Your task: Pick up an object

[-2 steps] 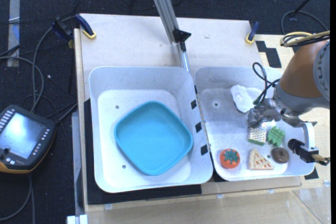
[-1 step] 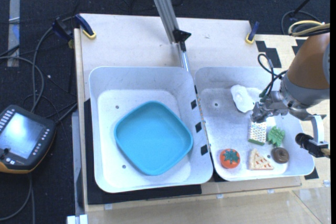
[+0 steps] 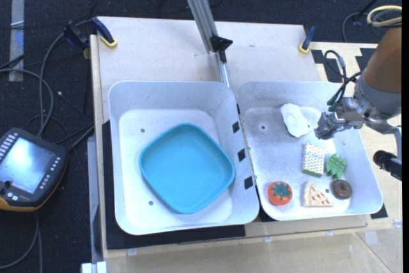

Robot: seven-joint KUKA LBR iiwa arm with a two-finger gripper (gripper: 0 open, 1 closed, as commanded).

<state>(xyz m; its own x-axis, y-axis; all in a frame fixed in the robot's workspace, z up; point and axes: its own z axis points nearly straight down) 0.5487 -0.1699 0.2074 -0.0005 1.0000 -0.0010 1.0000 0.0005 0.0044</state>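
In the right bin (image 3: pixel 268 131) lie several small objects: a crumpled white item (image 3: pixel 294 119) at the back, a white block with green dots (image 3: pixel 313 159), a green leafy toy (image 3: pixel 336 165), a brown donut-shaped piece (image 3: pixel 342 188), a red-orange tomato-like toy (image 3: pixel 279 192) and a patterned wedge (image 3: pixel 316 195). My gripper (image 3: pixel 324 126) hangs over the bin just right of the white item and above the dotted block. Nothing shows between its fingers.
The left bin (image 3: pixel 124 112) holds a big shallow blue tray (image 3: pixel 185 167). A metal pole (image 3: pixel 201 6) slants down to the divide between the bins. A handheld pendant (image 3: pixel 25 169) and cables lie on the floor at left.
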